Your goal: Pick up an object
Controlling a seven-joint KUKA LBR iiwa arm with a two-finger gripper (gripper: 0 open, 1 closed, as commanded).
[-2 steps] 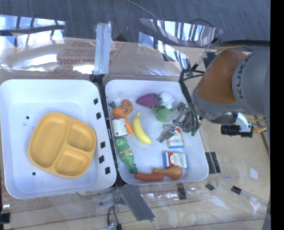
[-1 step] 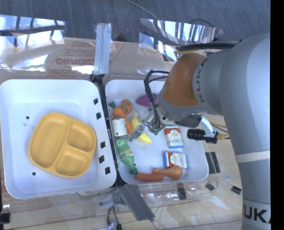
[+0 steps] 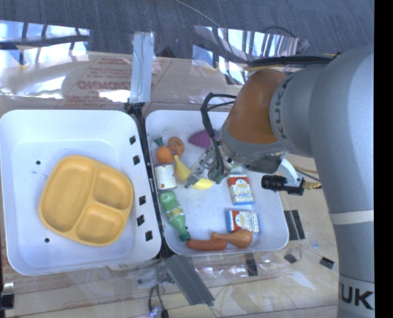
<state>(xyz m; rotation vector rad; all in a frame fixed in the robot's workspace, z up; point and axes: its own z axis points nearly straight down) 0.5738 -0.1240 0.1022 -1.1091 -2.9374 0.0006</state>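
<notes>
Reaching down into the right bin (image 3: 276,227), the gripper (image 3: 206,172) is poised over a crowd of toy food, with nothing yet seen lifted.

At the left, a yellow divided tray (image 3: 85,199) is laid alone in the left bin (image 3: 17,138), which is judged to be kept as the drop-off side. In the right bin, a carrot (image 3: 164,155), a small can (image 3: 165,176) and a green bottle (image 3: 173,214) are lined along the left wall; a banana (image 3: 203,183) lies just beneath the gripper and is taken as the likely target. Whether the pincer is open or closed cannot be told, since it is masked by the wrist. Further right lie two small cartons (image 3: 240,190), and a drumstick (image 3: 234,238) rests near the front wall.
</notes>
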